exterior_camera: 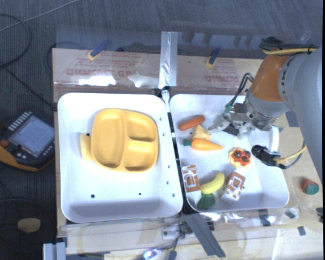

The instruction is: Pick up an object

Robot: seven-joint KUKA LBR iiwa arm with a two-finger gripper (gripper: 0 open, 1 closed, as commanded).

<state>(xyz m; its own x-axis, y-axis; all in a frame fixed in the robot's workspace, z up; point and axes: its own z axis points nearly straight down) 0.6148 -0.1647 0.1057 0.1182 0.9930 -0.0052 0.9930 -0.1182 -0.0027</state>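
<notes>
**Count of things on the bench**

Two white bins are sitting side by side: the left bin [70, 199] is holding one yellow divided tray [124, 138]; the right bin [271, 196] is holding one carrot [206, 144], one sausage [191, 122], one banana [213, 182] and two small cartons [190, 177].

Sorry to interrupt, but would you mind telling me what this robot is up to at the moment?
The grey arm with the orange band reaches into the right white bin, its gripper low near the bin's upper middle. Toy food lies there: an orange carrot, a reddish sausage, a yellow banana and small printed cartons. Nothing is visibly between its fingers. The left white bin holds a yellow divided tray.
</notes>
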